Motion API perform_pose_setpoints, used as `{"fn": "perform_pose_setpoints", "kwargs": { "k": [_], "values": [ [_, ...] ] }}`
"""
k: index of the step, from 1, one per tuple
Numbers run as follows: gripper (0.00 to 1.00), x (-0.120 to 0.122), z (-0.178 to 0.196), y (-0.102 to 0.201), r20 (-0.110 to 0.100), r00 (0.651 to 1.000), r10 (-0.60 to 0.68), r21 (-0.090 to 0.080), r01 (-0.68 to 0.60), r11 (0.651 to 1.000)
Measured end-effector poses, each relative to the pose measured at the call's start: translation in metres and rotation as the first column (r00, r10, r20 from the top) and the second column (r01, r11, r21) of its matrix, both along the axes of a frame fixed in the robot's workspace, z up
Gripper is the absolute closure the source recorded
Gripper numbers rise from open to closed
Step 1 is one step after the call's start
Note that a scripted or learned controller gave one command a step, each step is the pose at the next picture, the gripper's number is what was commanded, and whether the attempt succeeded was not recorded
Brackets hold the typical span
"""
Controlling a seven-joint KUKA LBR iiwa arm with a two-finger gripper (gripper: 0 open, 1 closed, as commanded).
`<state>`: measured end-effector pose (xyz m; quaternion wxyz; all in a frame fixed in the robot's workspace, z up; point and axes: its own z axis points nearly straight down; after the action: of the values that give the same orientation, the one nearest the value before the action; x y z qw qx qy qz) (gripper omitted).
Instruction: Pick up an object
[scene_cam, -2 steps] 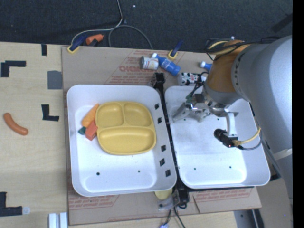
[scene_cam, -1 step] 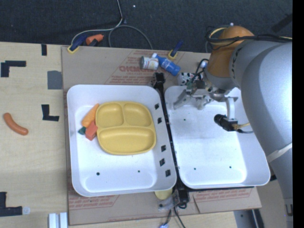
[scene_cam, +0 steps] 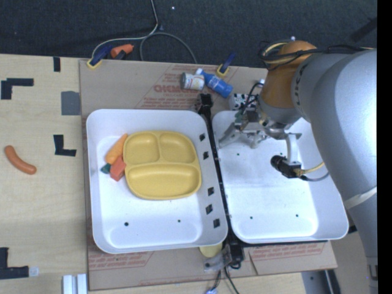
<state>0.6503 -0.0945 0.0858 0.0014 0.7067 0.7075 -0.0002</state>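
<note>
My gripper hangs over the far-left corner of the right bin, low above its white floor. Its two grey fingers stand apart, and I see nothing between them. In the left bin lies a yellow divided plate. An orange carrot-shaped piece and a small red piece are tucked against the plate's left edge. The grey arm with its orange band comes in from the right and covers the right bin's far-right part.
A black fitting with a yellow cable hangs off the arm over the right bin. Behind the bins lie a blue-and-white bottle, a blue clamp and an orange clamp. An orange sausage rests on the bench at far left.
</note>
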Motion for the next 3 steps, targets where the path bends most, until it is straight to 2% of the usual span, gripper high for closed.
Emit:
{"fn": "perform_pose_setpoints", "kwargs": {
  "k": [1,2,3],
  "values": [
    [0.00,0.019,0.000,-0.010,0.000,1.000,0.001,0.002,-0.001,1.000],
    [1.00,0.019,0.010,-0.010,0.000,1.000,0.002,0.001,-0.002,1.000],
    [1.00,0.019,0.105,0.085,0.007,1.000,0.009,0.006,-0.009,1.000]
  ]
}}
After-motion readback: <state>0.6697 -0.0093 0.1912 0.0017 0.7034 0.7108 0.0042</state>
